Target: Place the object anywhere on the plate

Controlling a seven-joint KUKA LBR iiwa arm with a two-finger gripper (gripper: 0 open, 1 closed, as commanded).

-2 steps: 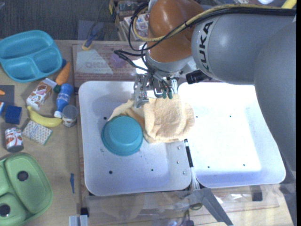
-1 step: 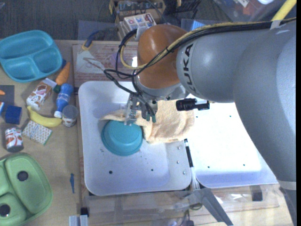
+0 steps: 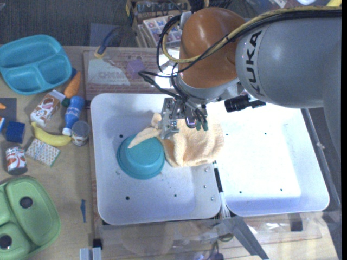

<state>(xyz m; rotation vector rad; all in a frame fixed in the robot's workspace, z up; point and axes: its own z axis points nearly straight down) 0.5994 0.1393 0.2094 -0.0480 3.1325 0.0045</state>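
I work in a robotics lab: my KUKA arm (image 3: 282,53) reaches over a bench holding two shallow white bins (image 3: 108,199). Left of them lie test props, a toy banana (image 3: 50,136), a bottle (image 3: 71,114) and a blue compartment tray (image 3: 35,64); boxes (image 3: 157,20) stand on the far floor.

1. I see a wooden bench top (image 3: 108,64) carrying two shallow white bins side by side: the left bin (image 3: 108,188) and the right bin (image 3: 282,161), their inner edges touching.
2. Left of the bins I see a light blue divided plastic tray (image 3: 35,64) at the far corner and a green moulded plastic tray (image 3: 24,218) at the near corner.
3. Between those trays I count a yellow banana (image 3: 51,136), a blue-and-white bottle (image 3: 72,114), an orange carrot-shaped piece (image 3: 72,84), a small printed carton (image 3: 46,108), a small grey can (image 3: 80,132), a dark blue cube (image 3: 15,131) and a red-and-white can (image 3: 16,159).
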